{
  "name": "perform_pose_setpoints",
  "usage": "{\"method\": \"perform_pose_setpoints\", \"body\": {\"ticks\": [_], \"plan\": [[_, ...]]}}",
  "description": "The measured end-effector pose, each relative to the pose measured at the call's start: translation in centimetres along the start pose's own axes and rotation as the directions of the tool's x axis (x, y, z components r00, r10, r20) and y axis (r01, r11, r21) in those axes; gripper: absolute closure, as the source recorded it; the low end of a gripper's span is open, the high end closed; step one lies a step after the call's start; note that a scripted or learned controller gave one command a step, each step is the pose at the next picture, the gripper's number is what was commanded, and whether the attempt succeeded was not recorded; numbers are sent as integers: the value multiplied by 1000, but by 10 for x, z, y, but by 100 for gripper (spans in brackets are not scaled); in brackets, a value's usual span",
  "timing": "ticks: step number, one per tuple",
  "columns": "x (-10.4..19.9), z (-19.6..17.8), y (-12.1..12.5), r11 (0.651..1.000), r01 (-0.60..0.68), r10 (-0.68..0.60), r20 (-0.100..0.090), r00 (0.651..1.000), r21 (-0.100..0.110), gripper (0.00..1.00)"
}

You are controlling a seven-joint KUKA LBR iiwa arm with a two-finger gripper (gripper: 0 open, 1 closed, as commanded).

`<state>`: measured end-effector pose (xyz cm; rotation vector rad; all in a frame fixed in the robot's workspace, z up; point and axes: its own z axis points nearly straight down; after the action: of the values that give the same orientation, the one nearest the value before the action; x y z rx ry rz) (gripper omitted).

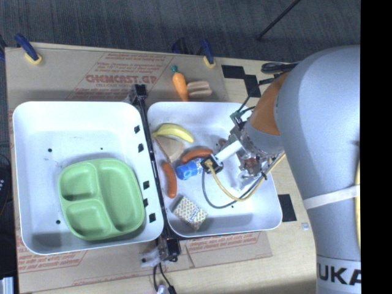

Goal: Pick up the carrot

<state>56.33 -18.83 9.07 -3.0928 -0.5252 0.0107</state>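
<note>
Zero progress: carrot [179, 86] lies on the counter [73, 72] beyond the right bin [251, 210], well apart from the gripper [248, 163] inside that bin. Grip state: cannot tell.

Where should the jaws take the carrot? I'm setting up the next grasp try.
Grip the carrot across its orange middle, coming straight down. It lies flat on the cardboard behind the right bin, green top away from the bin, with a bread roll close on one side, so close across its width.
</note>
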Motion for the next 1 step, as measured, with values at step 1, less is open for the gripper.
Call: {"method": "perform_pose_setpoints", "body": {"ticks": [1], "plan": [[48,-58,-12,942,336,-336,-2,942,-3,0]]}}
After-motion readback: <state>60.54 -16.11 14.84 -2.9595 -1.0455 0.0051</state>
